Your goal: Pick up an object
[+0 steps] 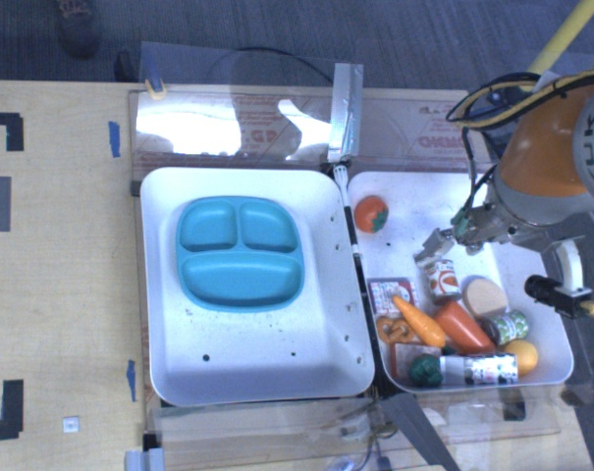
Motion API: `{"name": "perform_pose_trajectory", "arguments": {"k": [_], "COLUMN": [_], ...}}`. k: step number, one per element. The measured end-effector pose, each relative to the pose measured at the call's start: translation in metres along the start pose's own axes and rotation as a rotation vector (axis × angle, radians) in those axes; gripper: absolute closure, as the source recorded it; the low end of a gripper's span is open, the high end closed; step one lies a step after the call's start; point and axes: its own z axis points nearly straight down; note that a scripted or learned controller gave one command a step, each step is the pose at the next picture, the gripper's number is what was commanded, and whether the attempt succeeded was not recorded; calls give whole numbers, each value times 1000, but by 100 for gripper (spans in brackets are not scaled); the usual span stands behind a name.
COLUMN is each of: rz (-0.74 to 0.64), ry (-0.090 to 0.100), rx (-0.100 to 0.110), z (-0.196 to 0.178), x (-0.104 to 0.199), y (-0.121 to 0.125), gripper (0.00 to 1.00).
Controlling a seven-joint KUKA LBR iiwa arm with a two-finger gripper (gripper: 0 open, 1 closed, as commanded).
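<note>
My gripper (437,246) hangs over the right bin (414,189), reaching in from the right at a slant. Its tip is just above a small red-and-white can (443,281), and I cannot tell whether they touch. Below the can lie an orange carrot (418,321), a red pepper (461,328) and a beige rounded piece (484,295). A red-orange tomato (371,213) sits alone near the bin's upper left.
The left bin (169,361) bears a blue divided plate (241,251). At the right bin's front lie a white tube (478,368), a green piece (426,368), a yellow fruit (521,357), a green can (511,326) and a flat packet (389,293).
</note>
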Motion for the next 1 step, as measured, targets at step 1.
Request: {"name": "perform_pose_trajectory", "arguments": {"k": [1], "rz": [0], "ry": [0], "rx": [0], "z": [0], "x": [0], "y": [0], "gripper": [0]}}
